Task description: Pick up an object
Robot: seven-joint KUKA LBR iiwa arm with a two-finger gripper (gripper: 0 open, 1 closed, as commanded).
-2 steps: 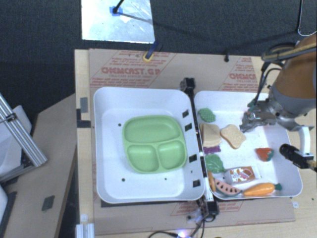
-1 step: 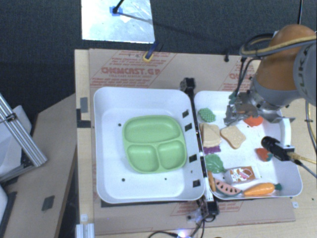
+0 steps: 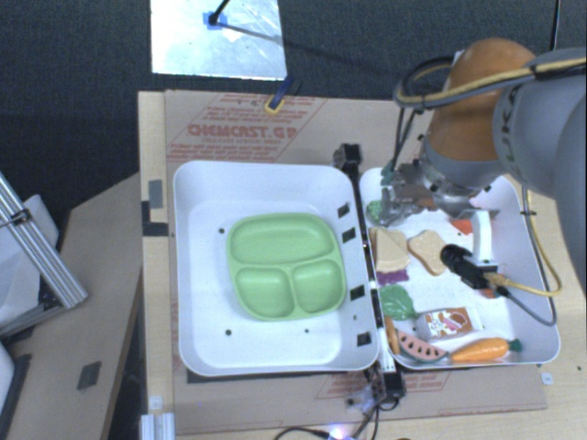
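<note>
My gripper (image 3: pixel 394 204) is lowered into the far left corner of the right bin (image 3: pixel 537 324), right beside a small dark green piece (image 3: pixel 373 212) that lies against the bin's left wall. Nothing shows between the gripper's tips. Just in front of it lie a tan bread slice (image 3: pixel 389 243) and a toast-shaped piece (image 3: pixel 426 250). A purple bit (image 3: pixel 393 270) pokes out from under the bread slice.
The left bin (image 3: pixel 202 246) holds a green divided plate (image 3: pixel 284 266). Along the right bin's near side are a green leafy piece (image 3: pixel 397 301), a small printed carton (image 3: pixel 448 322), a watermelon slice (image 3: pixel 417 348) and a carrot (image 3: pixel 481 348). A red piece (image 3: pixel 463 226) and a white piece (image 3: pixel 482 236) sit under the arm.
</note>
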